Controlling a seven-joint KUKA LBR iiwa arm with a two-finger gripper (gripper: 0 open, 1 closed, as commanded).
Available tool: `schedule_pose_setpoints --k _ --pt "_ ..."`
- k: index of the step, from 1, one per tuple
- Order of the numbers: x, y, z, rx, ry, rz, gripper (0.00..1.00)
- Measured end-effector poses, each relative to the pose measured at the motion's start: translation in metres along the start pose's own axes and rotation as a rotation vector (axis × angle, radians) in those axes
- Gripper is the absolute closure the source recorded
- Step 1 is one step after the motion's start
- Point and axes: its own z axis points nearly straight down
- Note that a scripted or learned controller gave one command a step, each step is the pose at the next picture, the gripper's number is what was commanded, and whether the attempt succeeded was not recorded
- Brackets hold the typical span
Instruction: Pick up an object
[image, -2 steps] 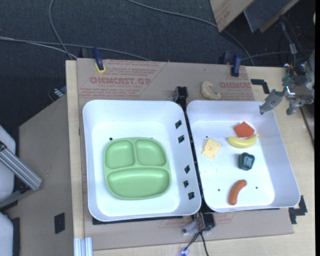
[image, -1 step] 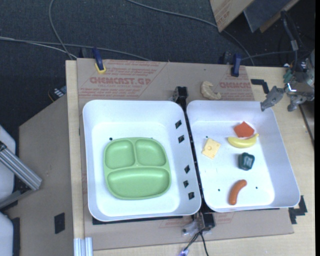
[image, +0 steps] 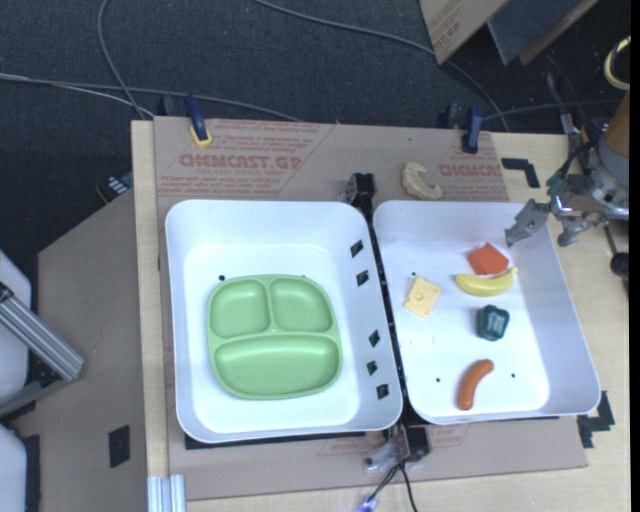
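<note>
The right bin holds several small toys. A red-orange wedge lies against a yellow banana. A yellow cheese slice sits toward the bin's left side. Below the banana are a dark green piece and an orange-red sausage. My gripper hovers over the bin's upper right corner, up and to the right of the wedge. It is open, with nothing between its fingers.
The left bin contains a green divided plate. A beige lump rests on the cardboard behind the bins. Blue clamps hold the board at the back edge. Black clips run along the seam between the bins.
</note>
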Motion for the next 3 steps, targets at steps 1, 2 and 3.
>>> schedule_pose_setpoints --k 1,2,3 --pt "0.001 -0.005 0.043 0.000 0.000 0.000 0.00" --pt "0.005 -0.003 0.104 -0.002 0.000 -0.001 0.00" --pt "0.004 -0.002 0.089 -0.008 -0.002 -0.002 1.00"
